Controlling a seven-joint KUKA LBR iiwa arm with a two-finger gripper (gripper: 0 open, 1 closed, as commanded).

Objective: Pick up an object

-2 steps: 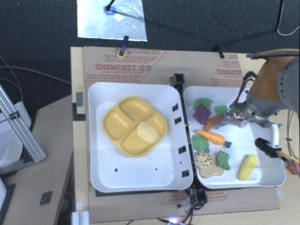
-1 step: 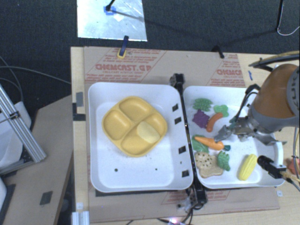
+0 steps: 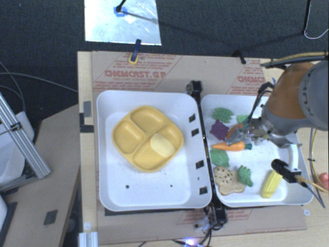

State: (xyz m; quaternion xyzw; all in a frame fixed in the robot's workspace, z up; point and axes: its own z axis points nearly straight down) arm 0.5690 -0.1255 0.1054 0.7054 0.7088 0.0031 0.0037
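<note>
Camera view: gripper (image 3: 245,134) low in right bin (image 3: 298,197), just above the carrot (image 3: 229,146); can't tell finger state. Carrot lies on bin floor, nothing lifted yet — grasp & lift remain.

Right bin (image 3: 257,199) crowded; left bin (image 3: 110,179) roomy

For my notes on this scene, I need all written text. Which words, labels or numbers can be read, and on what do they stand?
"CHEMCAST GP", in red, on the brown board under the white bins, above the left one.
The same red print on the board above the right bin: partly covered, not fully readable.
Smaller red lines on the board: too blurred to read.
</note>
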